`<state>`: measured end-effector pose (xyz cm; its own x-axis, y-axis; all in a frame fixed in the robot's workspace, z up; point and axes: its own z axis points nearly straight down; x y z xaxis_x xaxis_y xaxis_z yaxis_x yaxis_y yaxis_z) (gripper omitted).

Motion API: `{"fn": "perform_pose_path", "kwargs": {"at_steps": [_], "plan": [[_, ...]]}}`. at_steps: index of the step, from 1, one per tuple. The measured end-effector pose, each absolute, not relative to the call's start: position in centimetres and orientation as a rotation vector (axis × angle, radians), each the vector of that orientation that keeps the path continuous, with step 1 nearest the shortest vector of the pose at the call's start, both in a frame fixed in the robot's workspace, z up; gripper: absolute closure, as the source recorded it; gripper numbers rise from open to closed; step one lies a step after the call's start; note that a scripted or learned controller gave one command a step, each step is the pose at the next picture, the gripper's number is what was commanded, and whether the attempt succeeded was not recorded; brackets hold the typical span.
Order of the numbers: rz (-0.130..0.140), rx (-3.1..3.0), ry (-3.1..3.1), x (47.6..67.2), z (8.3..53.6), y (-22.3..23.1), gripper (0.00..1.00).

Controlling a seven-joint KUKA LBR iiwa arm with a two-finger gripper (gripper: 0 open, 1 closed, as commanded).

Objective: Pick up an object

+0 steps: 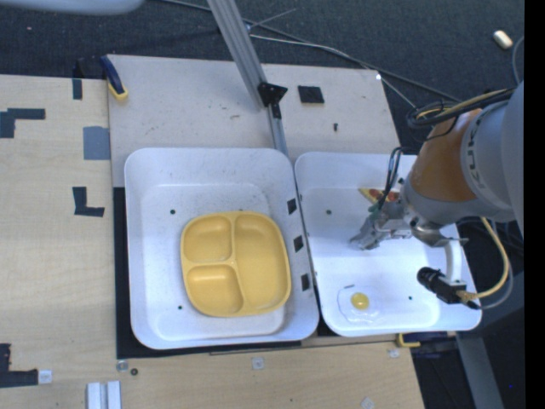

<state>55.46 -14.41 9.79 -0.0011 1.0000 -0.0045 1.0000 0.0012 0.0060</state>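
camera view looks down on two white bins side by side. the left bin [153,228] has a yellow plate [235,263] in it, with three parts, sitting near the bottom middle of the frame. the right bin [328,186] has a fried egg toy [358,302] lying flat near its lower edge, white with a yellow middle. the grey arm [477,164] with its orange band comes in from the right side of the frame and bends down into the right bin. the gripper [368,239] is low over the floor of that bin, up and a bit right from the egg and apart from it. how far open the gripper is cannot be told, and nothing can be seen held in it. a small red and yellow thing [377,196] peeks out just above the gripper, partly hidden by the arm and its wires. a black cable plug [436,282] hangs off the arm close to the egg's right. a metal pole [243,45] slants from the top of the frame down to the gap between the bins.
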Motion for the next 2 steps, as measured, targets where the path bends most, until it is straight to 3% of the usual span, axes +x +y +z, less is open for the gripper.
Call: {"fn": "perform_pose_path", "kwargs": {"at_steps": [2], "plan": [[0.002, 2.219, 2.222, 55.8, 20.3, -13.4, 1.00]]}}
